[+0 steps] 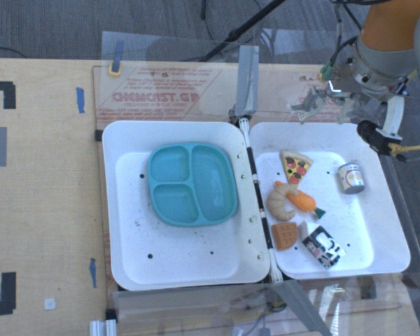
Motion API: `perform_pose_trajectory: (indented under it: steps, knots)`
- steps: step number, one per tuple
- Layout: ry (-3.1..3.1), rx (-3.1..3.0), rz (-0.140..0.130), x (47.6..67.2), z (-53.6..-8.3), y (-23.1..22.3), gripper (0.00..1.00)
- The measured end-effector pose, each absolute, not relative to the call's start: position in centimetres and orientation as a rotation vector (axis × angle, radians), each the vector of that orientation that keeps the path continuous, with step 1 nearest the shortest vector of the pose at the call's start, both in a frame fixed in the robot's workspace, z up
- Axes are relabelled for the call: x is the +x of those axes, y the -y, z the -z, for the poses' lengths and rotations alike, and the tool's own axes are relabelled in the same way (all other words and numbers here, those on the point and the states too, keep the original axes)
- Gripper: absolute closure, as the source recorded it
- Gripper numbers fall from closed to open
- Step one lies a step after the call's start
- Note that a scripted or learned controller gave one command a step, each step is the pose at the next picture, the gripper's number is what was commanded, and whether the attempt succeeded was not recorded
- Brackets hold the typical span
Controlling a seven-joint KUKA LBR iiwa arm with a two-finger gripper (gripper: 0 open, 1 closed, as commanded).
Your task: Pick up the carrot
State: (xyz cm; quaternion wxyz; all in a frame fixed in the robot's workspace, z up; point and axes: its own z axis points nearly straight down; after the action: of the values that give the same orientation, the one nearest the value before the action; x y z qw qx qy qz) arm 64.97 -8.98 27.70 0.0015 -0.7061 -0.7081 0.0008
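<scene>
The carrot (302, 200) is small and orange with a green tip. It lies in the right bin (385, 247), left of the bin's middle, touching a tan lumpy toy (278, 202) on its left. My gripper (327, 101) hangs above the far rim of the right bin, well behind the carrot and higher than it. The grey arm with its orange band (395, 12) comes in from the upper right. Nothing shows in the gripper.
Around the carrot lie a pizza slice (295, 166), a small can (350, 178), a waffle piece (285, 235) and a black-and-white object (322, 247). The left bin (122, 243) holds a teal divided plate (193, 184). A ridge (255, 194) separates the bins.
</scene>
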Motion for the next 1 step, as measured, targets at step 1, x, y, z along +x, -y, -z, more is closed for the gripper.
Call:
perform_pose_trajectory:
  steps: [1]
  knots:
    - [2.317,-2.118,-0.003,54.59,-18.22,7.23,0.00]
